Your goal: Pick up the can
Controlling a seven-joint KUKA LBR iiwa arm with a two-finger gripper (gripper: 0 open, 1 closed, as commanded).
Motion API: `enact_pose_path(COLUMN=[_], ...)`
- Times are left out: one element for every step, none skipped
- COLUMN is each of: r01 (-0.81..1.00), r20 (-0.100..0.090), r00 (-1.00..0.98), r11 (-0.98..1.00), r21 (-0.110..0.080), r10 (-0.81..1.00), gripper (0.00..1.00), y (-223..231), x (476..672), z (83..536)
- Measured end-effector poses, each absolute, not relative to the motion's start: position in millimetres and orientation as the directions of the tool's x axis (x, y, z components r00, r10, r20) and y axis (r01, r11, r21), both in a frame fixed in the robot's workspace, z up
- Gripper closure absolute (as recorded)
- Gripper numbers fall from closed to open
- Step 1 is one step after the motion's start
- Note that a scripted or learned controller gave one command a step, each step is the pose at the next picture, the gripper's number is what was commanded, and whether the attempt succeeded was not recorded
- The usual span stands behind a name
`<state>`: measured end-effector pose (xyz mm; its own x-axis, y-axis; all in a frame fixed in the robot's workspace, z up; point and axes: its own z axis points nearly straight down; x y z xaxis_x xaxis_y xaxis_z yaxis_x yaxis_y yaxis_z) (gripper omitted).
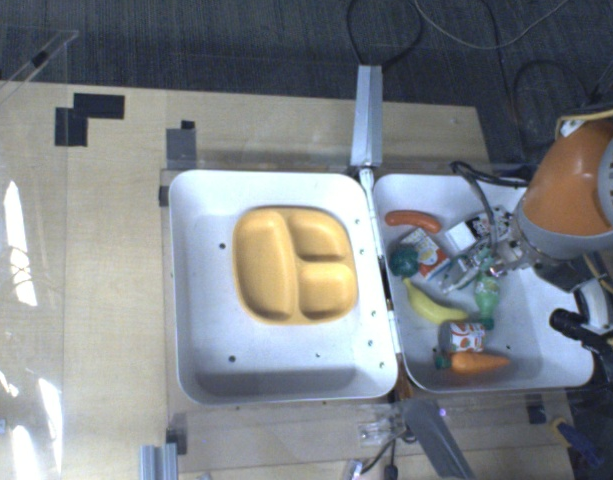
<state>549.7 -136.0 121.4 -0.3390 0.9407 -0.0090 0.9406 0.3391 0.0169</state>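
Note:
The can (465, 337) lies on its side near the front of the right bin (556, 358); it has a grey end and an orange and white label. My gripper (473, 266) hangs over the middle of that bin, behind the can and apart from it. It is close above a green bottle (485, 298) and a banana (433, 303). An orange carrot (478, 364) lies right against the can's front side.
The right bin also holds a red sausage (414, 219), a red and white packet (427, 248) and a dark green item (403, 261). A yellow divided tray (294, 264) sits in the left bin (201, 298). The arm's orange band (576, 183) looms over the right bin's far corner.

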Motion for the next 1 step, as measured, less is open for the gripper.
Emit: enact_pose_path(r01=[0.993], r20=[0.031], r00=[-0.091], r11=[0.093], r21=[-0.067], r10=[0.995], gripper=[0.0], y=[-177.5], x=[657.2], z=[90.5])
